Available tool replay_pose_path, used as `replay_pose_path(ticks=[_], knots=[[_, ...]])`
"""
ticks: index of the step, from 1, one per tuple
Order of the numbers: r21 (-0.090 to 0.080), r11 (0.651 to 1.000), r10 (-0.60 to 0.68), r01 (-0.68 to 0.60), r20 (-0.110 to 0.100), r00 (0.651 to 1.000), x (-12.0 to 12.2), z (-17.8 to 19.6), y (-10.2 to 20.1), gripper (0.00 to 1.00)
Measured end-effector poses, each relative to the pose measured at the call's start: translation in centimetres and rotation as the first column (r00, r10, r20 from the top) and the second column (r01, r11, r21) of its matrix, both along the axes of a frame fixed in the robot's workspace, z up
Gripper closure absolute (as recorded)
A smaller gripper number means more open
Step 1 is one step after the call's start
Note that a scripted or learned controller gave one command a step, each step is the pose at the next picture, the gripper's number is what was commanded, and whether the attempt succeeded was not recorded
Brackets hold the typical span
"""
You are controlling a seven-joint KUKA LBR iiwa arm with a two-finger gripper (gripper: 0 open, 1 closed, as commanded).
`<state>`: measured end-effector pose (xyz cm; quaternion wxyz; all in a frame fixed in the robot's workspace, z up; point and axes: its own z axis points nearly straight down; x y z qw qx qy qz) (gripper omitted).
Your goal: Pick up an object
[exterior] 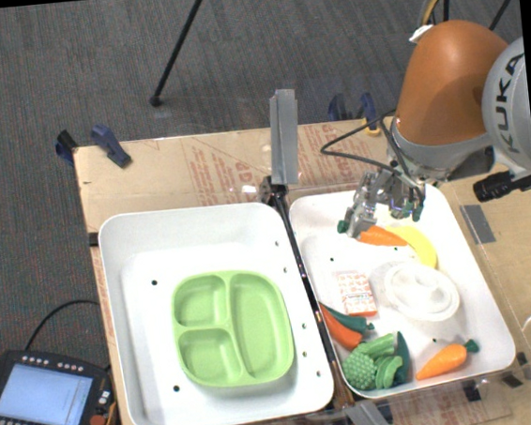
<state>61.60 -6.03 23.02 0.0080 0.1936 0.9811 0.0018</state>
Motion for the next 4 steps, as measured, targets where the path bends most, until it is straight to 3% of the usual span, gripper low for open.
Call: replay_pose_path(ticks=[1,2,3,4], knots=[[-0.001,0.995,0.095,-0.095,-0.008,0.995,-1.2,-12.9,-4.5,1.0],[0.001,0.996,0.095,-0.095,-0.014,0.995,-1.4,-13.3,-4.5,0.0],[0.0,0.998,-0.057,0.057,-0.017,0.998,-9.2,-14.3,-2.1,0.0],[-0.006,0.998,-0.059,0.059,0.007,0.998,-13.4,-13.8,-2.3,0.0]])
